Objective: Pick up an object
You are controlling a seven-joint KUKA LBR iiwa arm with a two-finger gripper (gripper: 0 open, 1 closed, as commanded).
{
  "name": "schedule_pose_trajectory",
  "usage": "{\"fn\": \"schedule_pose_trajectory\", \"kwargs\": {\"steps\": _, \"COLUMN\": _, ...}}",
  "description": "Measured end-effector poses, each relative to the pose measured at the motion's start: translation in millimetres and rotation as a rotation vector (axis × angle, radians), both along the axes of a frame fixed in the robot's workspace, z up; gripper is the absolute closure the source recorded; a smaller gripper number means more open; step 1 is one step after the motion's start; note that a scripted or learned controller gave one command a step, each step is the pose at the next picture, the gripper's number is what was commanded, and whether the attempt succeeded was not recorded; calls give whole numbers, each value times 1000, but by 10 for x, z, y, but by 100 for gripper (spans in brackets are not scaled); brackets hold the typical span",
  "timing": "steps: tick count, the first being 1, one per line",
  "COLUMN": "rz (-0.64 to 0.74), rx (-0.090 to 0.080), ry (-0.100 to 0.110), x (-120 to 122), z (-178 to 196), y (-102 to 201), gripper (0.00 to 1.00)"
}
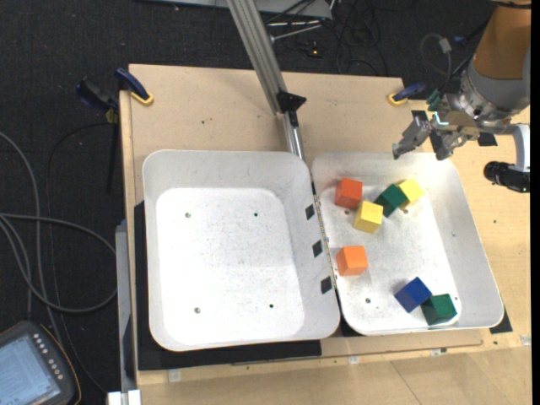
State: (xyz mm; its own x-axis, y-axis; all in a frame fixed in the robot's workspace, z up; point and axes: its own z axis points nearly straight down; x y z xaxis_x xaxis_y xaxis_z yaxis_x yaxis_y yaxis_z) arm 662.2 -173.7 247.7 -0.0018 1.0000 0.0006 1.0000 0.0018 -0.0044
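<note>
I see the gripper (426, 138) hovering with fingers spread and holding nothing above the far edge of the right bin (472, 251), so the nearest blocks, yellow (411, 191) touching green (391, 199), lie just toward me and below.

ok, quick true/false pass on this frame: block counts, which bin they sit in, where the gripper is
1. All blocks sit in the right bin. True.
2. There are two orange blocks. True.
3. The blue block lies in the left bin. False: it lies in the right bin, beside a green block.
4. The gripper holds a yellow block. False: it is above the right bin's far edge with nothing between its fingers.
5. Two yellow blocks flank a green block. True.
</note>
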Motion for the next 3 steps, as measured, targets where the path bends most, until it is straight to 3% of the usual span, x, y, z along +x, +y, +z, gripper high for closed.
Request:
{"fn": "schedule_pose_trajectory", "kwargs": {"steps": 1, "rz": 1, "rx": -1, "ry": -2, "x": 4, "z": 24, "y": 2, "gripper": 0}}
{"fn": "schedule_pose_trajectory", "kwargs": {"steps": 3, "rz": 2, "rx": -1, "ry": -1, "x": 80, "z": -948, "y": 58, "gripper": 0}}
